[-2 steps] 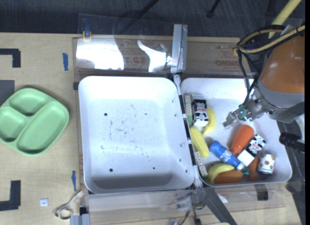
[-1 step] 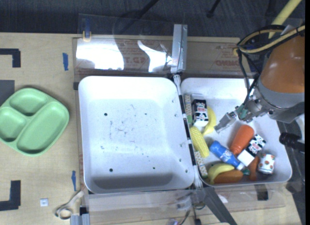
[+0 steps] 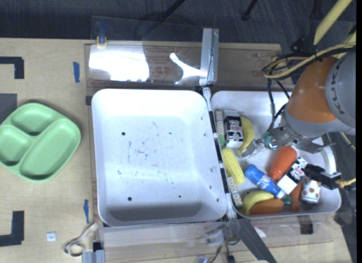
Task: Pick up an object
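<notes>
No text, brand or number can be read anywhere. The small black-and-white pack [image 3: 233, 130] in the right bin [image 3: 257, 100] carries print, but it is too small and blurred to make out. The white cube [image 3: 310, 192] near that bin's front right corner shows red marks, also unreadable. The red printing on the brown board [image 3: 169, 70] behind the bins is lost in glare.

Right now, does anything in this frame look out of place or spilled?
Nothing is spilled. The one lopsided thing: every object, including the corn cob, carrot and blue bottle, is heaped in the right bin, under the arm.
</notes>
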